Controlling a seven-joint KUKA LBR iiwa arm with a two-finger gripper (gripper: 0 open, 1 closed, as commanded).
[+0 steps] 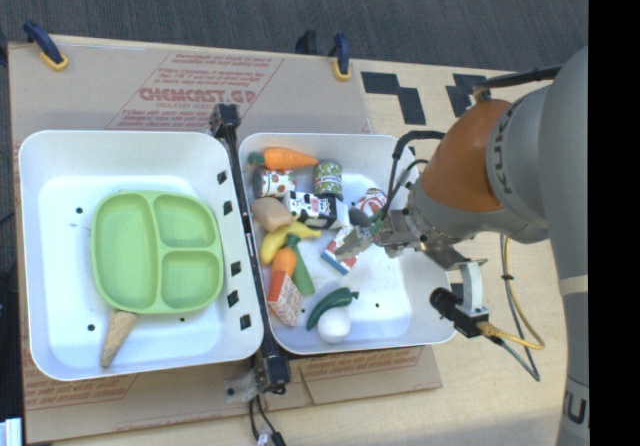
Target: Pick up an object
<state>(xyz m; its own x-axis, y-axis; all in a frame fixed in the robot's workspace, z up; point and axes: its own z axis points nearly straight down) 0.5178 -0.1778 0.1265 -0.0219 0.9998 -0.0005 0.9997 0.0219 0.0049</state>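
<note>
The right bin holds a heap of toy food. My gripper hangs low over the bin's right half, under the grey arm with the orange band. A small white, blue and red packet lies tilted right at the gripper's tip, touching or nearly touching it. I cannot tell whether the packet is held. Beside it are a red and white can, a black and white carton and a green-labelled can.
A carrot, banana, green chili and white egg also lie in the right bin. The left bin holds a green divided plate and a cone. A black clamp sits between the bins.
</note>
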